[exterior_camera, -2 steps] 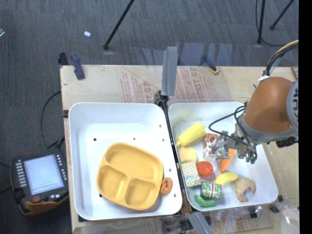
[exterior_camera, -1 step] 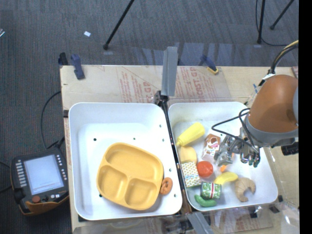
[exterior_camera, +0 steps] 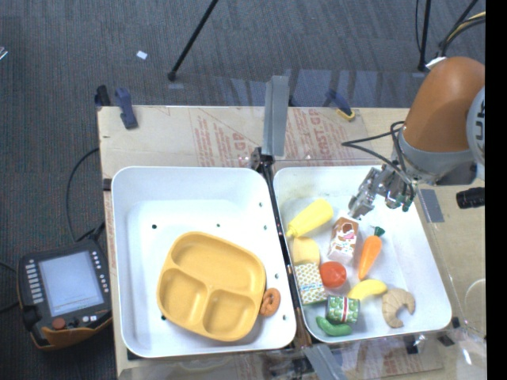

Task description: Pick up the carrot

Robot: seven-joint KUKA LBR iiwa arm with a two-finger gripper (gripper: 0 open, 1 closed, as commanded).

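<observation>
On the worktop [exterior_camera: 198,137], the left bin [exterior_camera: 131,212] holds a yellow divided plate [exterior_camera: 211,285] with a small brown pretzel-like piece [exterior_camera: 270,301] just beside its right edge. In the right bin [exterior_camera: 424,256] the toys crowd together: a corn cob [exterior_camera: 310,217] far left, a pale bun-like piece [exterior_camera: 306,250] below it, a patterned green box [exterior_camera: 309,283], a red tomato [exterior_camera: 333,274], a small milk carton [exterior_camera: 343,239], a banana [exterior_camera: 367,289], a green-wrapped item [exterior_camera: 343,309] and a croissant [exterior_camera: 398,305] nearest the front. The carrot [exterior_camera: 369,256] lies tilted, green top pointing far, between the carton and bare bin floor on its right, its tip close to the tomato and banana. The gripper [exterior_camera: 372,196] hangs above the far part of this bin, just above the carton and left of the carrot's top; its fingers look spread, grasping nothing. The risk, as I judge it, is crowding: a descent from here would land on the carton rather than the carrot, and a finger could catch the carton or nudge the tomato, knocking the carrot askew or closing on the wrong thing.
</observation>
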